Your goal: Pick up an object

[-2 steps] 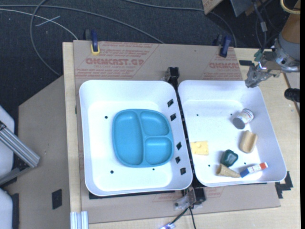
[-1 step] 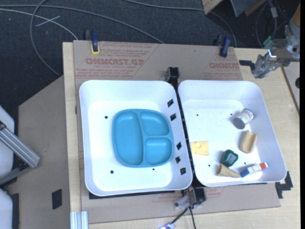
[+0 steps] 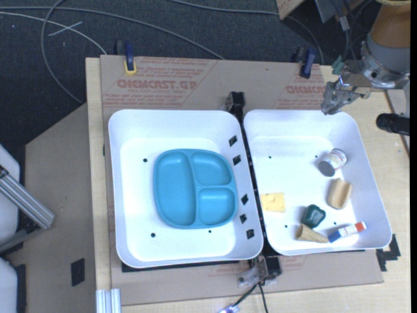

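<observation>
Grey end effector [image 3: 333, 101] hangs above the right bin's [image 3: 365, 142] far rim, touching nothing.

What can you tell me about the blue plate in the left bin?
The blue plate looks like smooth light-blue plastic, a rounded rectangle with raised ridges dividing it into three compartments, one large and two smaller. It lies flat and face up near the middle of the left bin, turned slightly askew. Its compartments hold nothing. It touches the bin floor alone.
</observation>
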Controlling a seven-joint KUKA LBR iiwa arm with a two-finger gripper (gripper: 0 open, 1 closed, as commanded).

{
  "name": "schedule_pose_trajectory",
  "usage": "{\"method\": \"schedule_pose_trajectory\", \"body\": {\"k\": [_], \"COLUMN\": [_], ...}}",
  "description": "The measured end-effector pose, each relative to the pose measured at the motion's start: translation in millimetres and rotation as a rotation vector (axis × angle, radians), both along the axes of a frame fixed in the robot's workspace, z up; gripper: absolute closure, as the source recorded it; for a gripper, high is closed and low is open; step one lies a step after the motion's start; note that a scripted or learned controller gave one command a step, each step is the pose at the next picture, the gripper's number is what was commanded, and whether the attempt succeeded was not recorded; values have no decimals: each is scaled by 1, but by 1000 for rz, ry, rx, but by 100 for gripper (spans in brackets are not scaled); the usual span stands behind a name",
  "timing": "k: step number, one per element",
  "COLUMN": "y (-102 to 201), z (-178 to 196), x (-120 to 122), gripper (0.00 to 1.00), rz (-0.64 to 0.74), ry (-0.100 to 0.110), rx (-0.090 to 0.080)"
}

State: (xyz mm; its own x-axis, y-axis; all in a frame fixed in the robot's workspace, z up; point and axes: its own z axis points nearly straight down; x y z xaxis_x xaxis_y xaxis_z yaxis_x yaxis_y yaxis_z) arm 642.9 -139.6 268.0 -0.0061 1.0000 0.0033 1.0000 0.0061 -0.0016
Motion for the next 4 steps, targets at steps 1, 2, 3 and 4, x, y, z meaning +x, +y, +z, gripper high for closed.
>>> {"method": "schedule_pose_trajectory", "body": {"k": [1,2,3,4], "y": [60,108,168,220], "z": [-16,-32,-39,-52], "x": [-4,-20,-23,-41], "gripper": [100,100,100,100], "rz": [0,-1,0,-1], "ry": [2,3,2,4], "rx": [0,0,0,0]}}
